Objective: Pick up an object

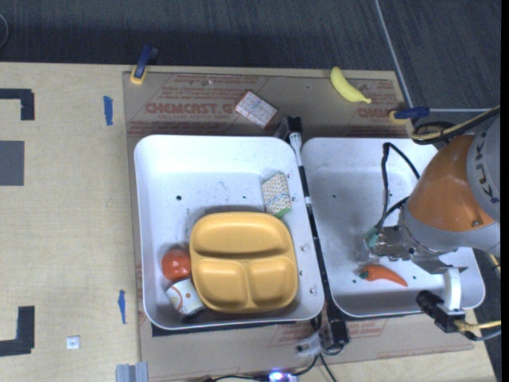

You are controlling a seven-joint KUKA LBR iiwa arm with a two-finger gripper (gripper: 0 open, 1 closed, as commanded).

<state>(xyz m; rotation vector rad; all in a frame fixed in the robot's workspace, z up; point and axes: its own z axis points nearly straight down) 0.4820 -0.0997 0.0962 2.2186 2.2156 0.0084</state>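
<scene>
Item: carrot [383, 274], lying flat in the right bin [342, 173], just below the pincer [388, 247].
Pincer: low over the bin floor; width cannot be told.
Risk: a close beside the carrot rather than around it would likely come up bare or nudge it away.

Dark grey carpet floor [238, 14] along the far side. Light wood bench top [64, 213] with black square marks [17, 104] and blue tape bits [108, 111] at left. Brown printed cardboard sheet [199, 102] under the bins, blue clamps [143, 60] at far corners.
</scene>
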